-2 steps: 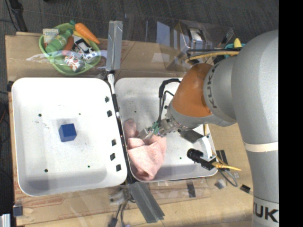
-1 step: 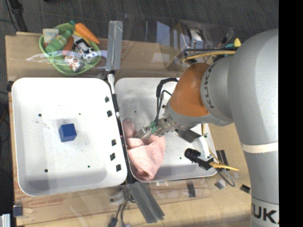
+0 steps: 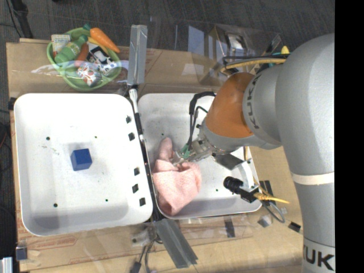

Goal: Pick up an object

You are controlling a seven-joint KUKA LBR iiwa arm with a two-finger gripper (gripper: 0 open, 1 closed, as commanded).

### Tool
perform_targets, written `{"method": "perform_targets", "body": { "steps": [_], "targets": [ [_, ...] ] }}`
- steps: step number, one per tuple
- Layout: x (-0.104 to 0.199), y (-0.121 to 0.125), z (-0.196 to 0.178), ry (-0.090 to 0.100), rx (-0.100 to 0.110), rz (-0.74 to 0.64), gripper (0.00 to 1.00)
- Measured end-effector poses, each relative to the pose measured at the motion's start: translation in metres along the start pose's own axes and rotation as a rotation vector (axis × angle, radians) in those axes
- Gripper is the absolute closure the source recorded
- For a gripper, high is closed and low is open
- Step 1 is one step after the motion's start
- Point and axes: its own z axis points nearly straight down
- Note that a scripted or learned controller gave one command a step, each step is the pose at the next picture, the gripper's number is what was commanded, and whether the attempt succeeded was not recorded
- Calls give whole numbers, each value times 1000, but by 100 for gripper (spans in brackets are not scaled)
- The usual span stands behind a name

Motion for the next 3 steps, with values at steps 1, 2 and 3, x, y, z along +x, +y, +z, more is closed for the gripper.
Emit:
{"method": "perform_targets", "body": {
  "steps": [1,2,3],
  "targets": [
    [0,0,0,0,0,0,0],
    [14,-1,10,1,0,63,0],
    [12,-2,10,0,-3,270,0]
  ]
}}
